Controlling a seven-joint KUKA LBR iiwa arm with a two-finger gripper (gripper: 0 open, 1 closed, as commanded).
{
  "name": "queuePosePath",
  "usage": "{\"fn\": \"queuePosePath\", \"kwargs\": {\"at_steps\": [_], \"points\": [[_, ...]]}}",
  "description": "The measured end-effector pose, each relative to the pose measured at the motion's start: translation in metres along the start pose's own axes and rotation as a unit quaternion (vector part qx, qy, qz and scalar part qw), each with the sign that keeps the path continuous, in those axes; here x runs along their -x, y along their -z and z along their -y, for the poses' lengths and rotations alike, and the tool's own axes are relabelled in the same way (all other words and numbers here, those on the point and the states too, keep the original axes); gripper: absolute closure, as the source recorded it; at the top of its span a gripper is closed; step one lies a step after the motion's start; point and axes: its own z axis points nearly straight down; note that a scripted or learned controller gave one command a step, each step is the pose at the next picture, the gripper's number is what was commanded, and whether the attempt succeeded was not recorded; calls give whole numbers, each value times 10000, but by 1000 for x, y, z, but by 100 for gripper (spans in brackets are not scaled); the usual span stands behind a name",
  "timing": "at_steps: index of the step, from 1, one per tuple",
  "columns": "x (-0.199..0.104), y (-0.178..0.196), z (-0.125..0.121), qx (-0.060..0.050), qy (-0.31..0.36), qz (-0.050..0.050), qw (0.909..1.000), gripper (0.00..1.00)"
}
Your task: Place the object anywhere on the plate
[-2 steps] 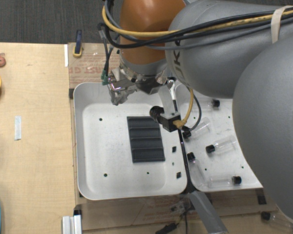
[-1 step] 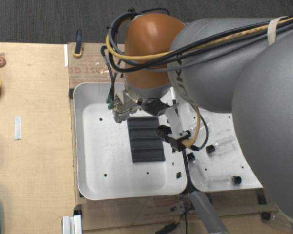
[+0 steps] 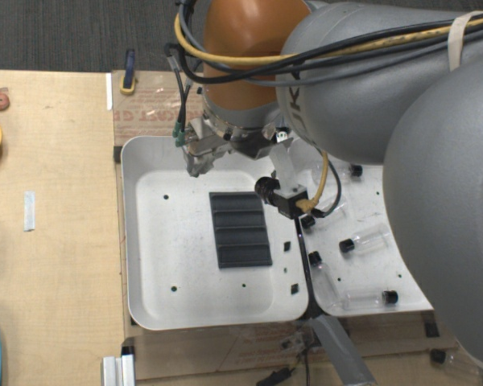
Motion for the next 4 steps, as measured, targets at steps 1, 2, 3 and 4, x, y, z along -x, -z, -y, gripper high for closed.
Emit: {"fn": "queuePosePath", "kwargs": {"at_steps": [1, 2, 3, 4], "points": [[-7, -41, 34, -11, 580, -1, 9983, 100], [-12, 100, 45, 0, 500, 6, 9987, 100], [-25, 35, 70, -6, 1590, 1, 9873, 100], [-24, 35, 70, -6, 1590, 1, 9873, 0]]}}
